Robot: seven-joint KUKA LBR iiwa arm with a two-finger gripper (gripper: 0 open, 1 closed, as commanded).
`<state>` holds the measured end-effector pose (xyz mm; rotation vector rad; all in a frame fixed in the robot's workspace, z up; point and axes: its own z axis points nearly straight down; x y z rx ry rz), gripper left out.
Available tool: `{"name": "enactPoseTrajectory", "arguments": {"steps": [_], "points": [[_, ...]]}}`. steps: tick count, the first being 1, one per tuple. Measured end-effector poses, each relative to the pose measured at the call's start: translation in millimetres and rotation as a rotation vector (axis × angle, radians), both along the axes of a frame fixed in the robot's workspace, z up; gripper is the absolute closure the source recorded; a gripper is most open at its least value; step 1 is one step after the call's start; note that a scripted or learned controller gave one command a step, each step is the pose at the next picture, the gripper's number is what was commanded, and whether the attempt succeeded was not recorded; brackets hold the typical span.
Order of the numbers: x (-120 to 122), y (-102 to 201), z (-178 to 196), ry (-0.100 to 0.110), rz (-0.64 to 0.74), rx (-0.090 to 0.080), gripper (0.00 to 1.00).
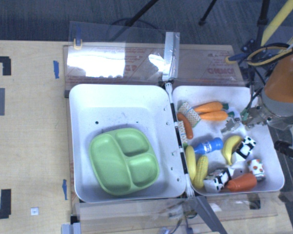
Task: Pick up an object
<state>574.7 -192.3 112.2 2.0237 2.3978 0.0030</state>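
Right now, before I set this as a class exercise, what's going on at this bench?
A robot arm reaches in from the right over the right bin, which is crowded with toy food: carrots, bananas, corn, a blue bottle and more. Its gripper is low near the carrots, with nothing visibly between its fingers. The left bin holds a green divided plate. No object looks picked up yet.

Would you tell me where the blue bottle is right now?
The blue bottle lies mid right bin, between the yellow corn and a banana.
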Motion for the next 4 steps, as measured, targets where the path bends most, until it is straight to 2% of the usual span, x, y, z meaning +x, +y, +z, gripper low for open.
{"name": "enactPoseTrajectory", "arguments": {"steps": [1,2,3,4], "points": [[-42,8,-25,-0.002,0.210,-0.002,0.00],[-42,-1,11,0.001,-0.056,0.000,0.00],[-74,9,-17,-0.025,0.094,-0.011,0.00],[-73,9,-7,-0.029,0.092,-0.011,1.00]]}}
